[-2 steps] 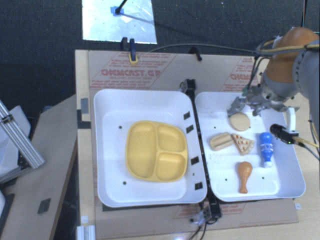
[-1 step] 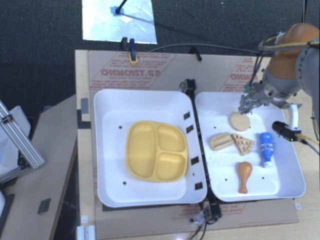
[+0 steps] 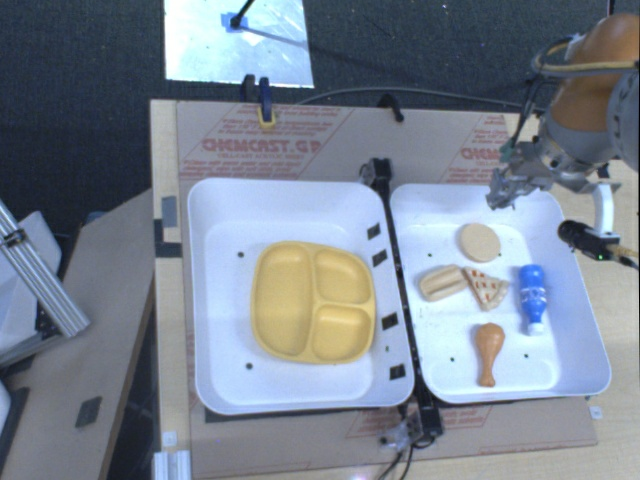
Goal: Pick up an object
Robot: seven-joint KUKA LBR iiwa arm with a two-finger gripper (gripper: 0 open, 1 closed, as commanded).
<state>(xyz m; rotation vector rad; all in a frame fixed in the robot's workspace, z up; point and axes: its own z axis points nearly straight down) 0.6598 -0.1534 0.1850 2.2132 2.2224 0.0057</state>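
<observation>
The right bin (image 3: 570,368) holds a round tan cookie (image 3: 479,241), a bread roll (image 3: 441,282), a pizza slice (image 3: 486,289), a blue bottle (image 3: 532,297) and a chicken drumstick (image 3: 487,349). My gripper (image 3: 503,192) hangs over the bin's far edge, up and to the right of the cookie, apart from all the objects. Nothing shows between its fingers.
The left bin (image 3: 215,268) holds a yellow divided plate (image 3: 311,300). A black divider with clips (image 3: 393,288) runs between the bins. A black part (image 3: 585,238) of the arm juts out over the right bin's right rim. A shiny sheet (image 3: 238,26) lies at the back.
</observation>
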